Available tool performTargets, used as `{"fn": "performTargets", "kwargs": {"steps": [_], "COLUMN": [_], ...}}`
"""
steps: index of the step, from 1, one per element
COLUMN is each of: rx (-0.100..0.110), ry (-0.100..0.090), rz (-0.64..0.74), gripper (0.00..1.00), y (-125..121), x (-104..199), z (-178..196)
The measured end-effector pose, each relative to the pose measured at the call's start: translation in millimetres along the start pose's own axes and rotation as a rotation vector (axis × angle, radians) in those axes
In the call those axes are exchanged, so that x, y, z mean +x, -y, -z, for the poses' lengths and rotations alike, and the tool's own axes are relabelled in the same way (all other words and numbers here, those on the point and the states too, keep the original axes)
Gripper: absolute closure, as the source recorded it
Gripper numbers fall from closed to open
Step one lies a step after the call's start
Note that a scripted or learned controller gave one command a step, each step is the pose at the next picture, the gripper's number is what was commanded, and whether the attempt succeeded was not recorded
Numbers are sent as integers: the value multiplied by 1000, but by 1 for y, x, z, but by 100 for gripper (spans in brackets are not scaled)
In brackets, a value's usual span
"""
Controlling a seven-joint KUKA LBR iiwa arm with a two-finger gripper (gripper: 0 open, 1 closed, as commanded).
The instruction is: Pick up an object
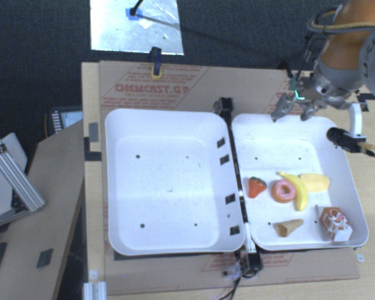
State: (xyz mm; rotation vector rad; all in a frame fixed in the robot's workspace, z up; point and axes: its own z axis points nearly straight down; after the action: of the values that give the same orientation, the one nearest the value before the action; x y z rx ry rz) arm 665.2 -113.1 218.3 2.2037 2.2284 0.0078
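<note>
Nearest, a cone [288, 227] and box [335, 223] are lying in the right bin [262, 136]; the jaws [296, 110] are hanging spread and unladen over its far rim.

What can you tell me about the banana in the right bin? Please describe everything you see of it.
The banana is yellow, curved, and looks like smooth plastic, probably a toy. It lies flat on the floor of the right bin, running from its upper left end down to the lower right. Its left side rests against the doughnut, and a pale yellow fruit, maybe a lemon, sits against its right side. The gripper is far from it, above the bin's back edge.
</note>
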Motion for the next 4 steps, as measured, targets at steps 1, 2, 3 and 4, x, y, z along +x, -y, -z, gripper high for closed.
{"fn": "performTargets", "kwargs": {"steps": [1,2,3,4], "rx": [16,3,4,0], "ry": [-3,-1,-1,-1], "rz": [-8,-6,-6,-6], "gripper": [0,100,0,100], "y": [1,-4,-4,-5], "x": [-6,-7,-7,-7], "z": [-142,-122,-122,-111]}}
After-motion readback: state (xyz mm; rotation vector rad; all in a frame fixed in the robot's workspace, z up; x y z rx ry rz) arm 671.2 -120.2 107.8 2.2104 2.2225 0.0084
